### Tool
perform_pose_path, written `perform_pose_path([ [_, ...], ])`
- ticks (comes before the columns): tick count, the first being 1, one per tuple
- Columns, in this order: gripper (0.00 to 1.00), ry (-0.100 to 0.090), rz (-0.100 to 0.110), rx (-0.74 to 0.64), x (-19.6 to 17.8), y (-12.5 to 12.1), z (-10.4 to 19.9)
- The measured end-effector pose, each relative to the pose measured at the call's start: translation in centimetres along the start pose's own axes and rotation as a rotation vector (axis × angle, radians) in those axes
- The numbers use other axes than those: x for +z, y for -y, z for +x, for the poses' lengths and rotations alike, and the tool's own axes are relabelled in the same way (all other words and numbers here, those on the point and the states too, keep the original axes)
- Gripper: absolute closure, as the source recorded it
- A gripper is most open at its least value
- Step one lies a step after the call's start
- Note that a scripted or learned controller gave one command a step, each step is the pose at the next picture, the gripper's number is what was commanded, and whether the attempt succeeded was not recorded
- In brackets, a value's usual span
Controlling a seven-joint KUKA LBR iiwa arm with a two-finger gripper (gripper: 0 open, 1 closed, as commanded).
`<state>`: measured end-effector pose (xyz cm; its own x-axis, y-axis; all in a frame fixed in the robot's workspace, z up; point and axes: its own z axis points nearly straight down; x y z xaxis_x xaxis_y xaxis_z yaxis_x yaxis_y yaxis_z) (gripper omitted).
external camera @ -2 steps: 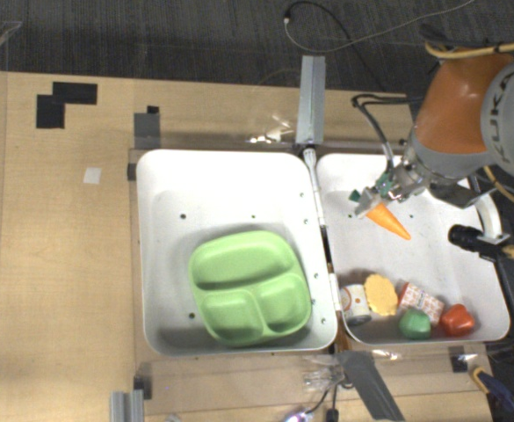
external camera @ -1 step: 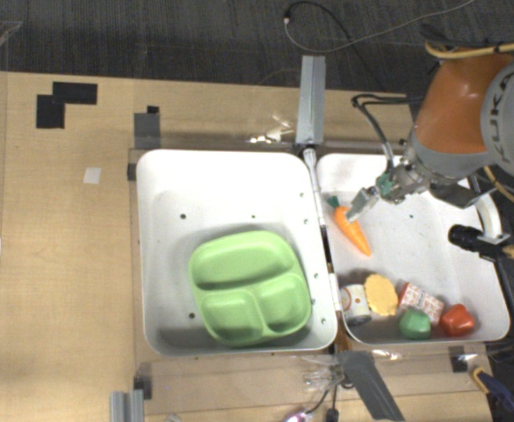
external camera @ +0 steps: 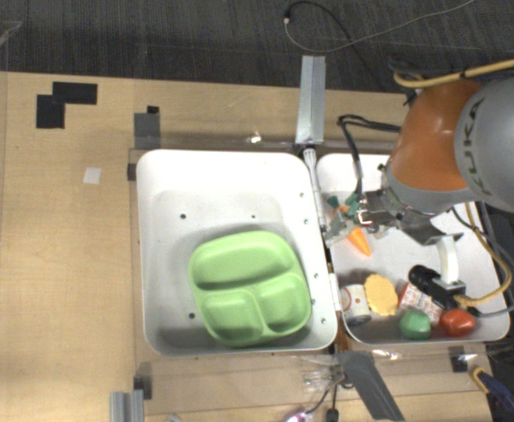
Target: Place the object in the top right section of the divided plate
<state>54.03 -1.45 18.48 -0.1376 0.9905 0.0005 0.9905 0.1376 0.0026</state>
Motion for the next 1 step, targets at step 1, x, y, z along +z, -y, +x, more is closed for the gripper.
perform_pose_path([
  [1, 0.0, 0.0, 0.003, 0.333, 0.1, 2.84, 1.31],
])
